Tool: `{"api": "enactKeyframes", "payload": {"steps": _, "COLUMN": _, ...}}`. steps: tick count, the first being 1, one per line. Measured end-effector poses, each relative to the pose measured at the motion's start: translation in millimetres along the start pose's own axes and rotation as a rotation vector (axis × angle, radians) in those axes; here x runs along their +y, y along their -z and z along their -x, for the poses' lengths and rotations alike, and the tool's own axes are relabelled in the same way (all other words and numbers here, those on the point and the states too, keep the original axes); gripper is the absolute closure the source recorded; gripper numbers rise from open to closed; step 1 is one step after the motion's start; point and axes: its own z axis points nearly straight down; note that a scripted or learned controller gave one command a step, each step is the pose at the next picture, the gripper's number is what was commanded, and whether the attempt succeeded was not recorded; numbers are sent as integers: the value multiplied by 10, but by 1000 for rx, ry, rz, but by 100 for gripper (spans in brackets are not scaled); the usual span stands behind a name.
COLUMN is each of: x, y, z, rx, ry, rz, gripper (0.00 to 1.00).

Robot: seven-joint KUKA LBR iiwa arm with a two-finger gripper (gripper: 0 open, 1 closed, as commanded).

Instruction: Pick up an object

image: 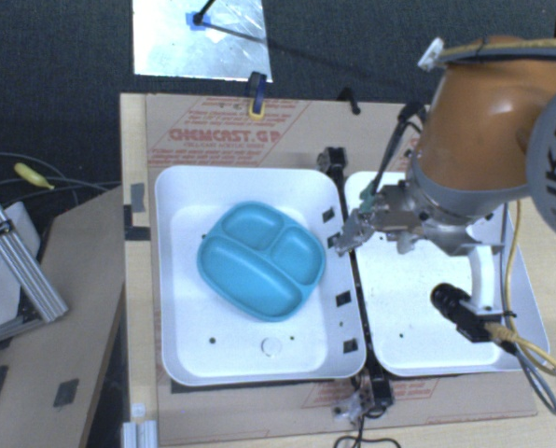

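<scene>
Over the right bin (427, 343), from the camera view: hangs the gripper (357, 229) by the divider, grip unreadable, cannot tell. Blue plate (261, 260) lying flat in the left bin (194, 343). Approach stage, probably; next calls for shifting left and descending onto a rim.

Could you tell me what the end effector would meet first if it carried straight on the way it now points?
Probably the raised rims between the bins, just under the end effector; beyond lies the blue divided plate. Depth is unclear.

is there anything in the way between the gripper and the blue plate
Nothing visible lies between them. The gripper hangs over the bins' shared edge, just right of the blue divided plate, which lies alone in the left bin.
</scene>
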Motion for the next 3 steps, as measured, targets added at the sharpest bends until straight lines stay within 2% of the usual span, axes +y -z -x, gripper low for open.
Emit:
{"api": "enactKeyframes", "payload": {"steps": 1, "x": 29, "y": 71, "z": 20, "rx": -2, "ry": 1, "rz": -1, "gripper": 100}}
{"api": "enactKeyframes", "payload": {"steps": 2, "x": 16, "y": -101, "z": 530, "rx": -5, "ry": -13, "rz": -4, "gripper": 100}}
{"api": "enactKeyframes", "payload": {"steps": 3, "x": 15, "y": -267, "z": 107, "rx": -2, "ry": -2, "rz": -5, "gripper": 100}}
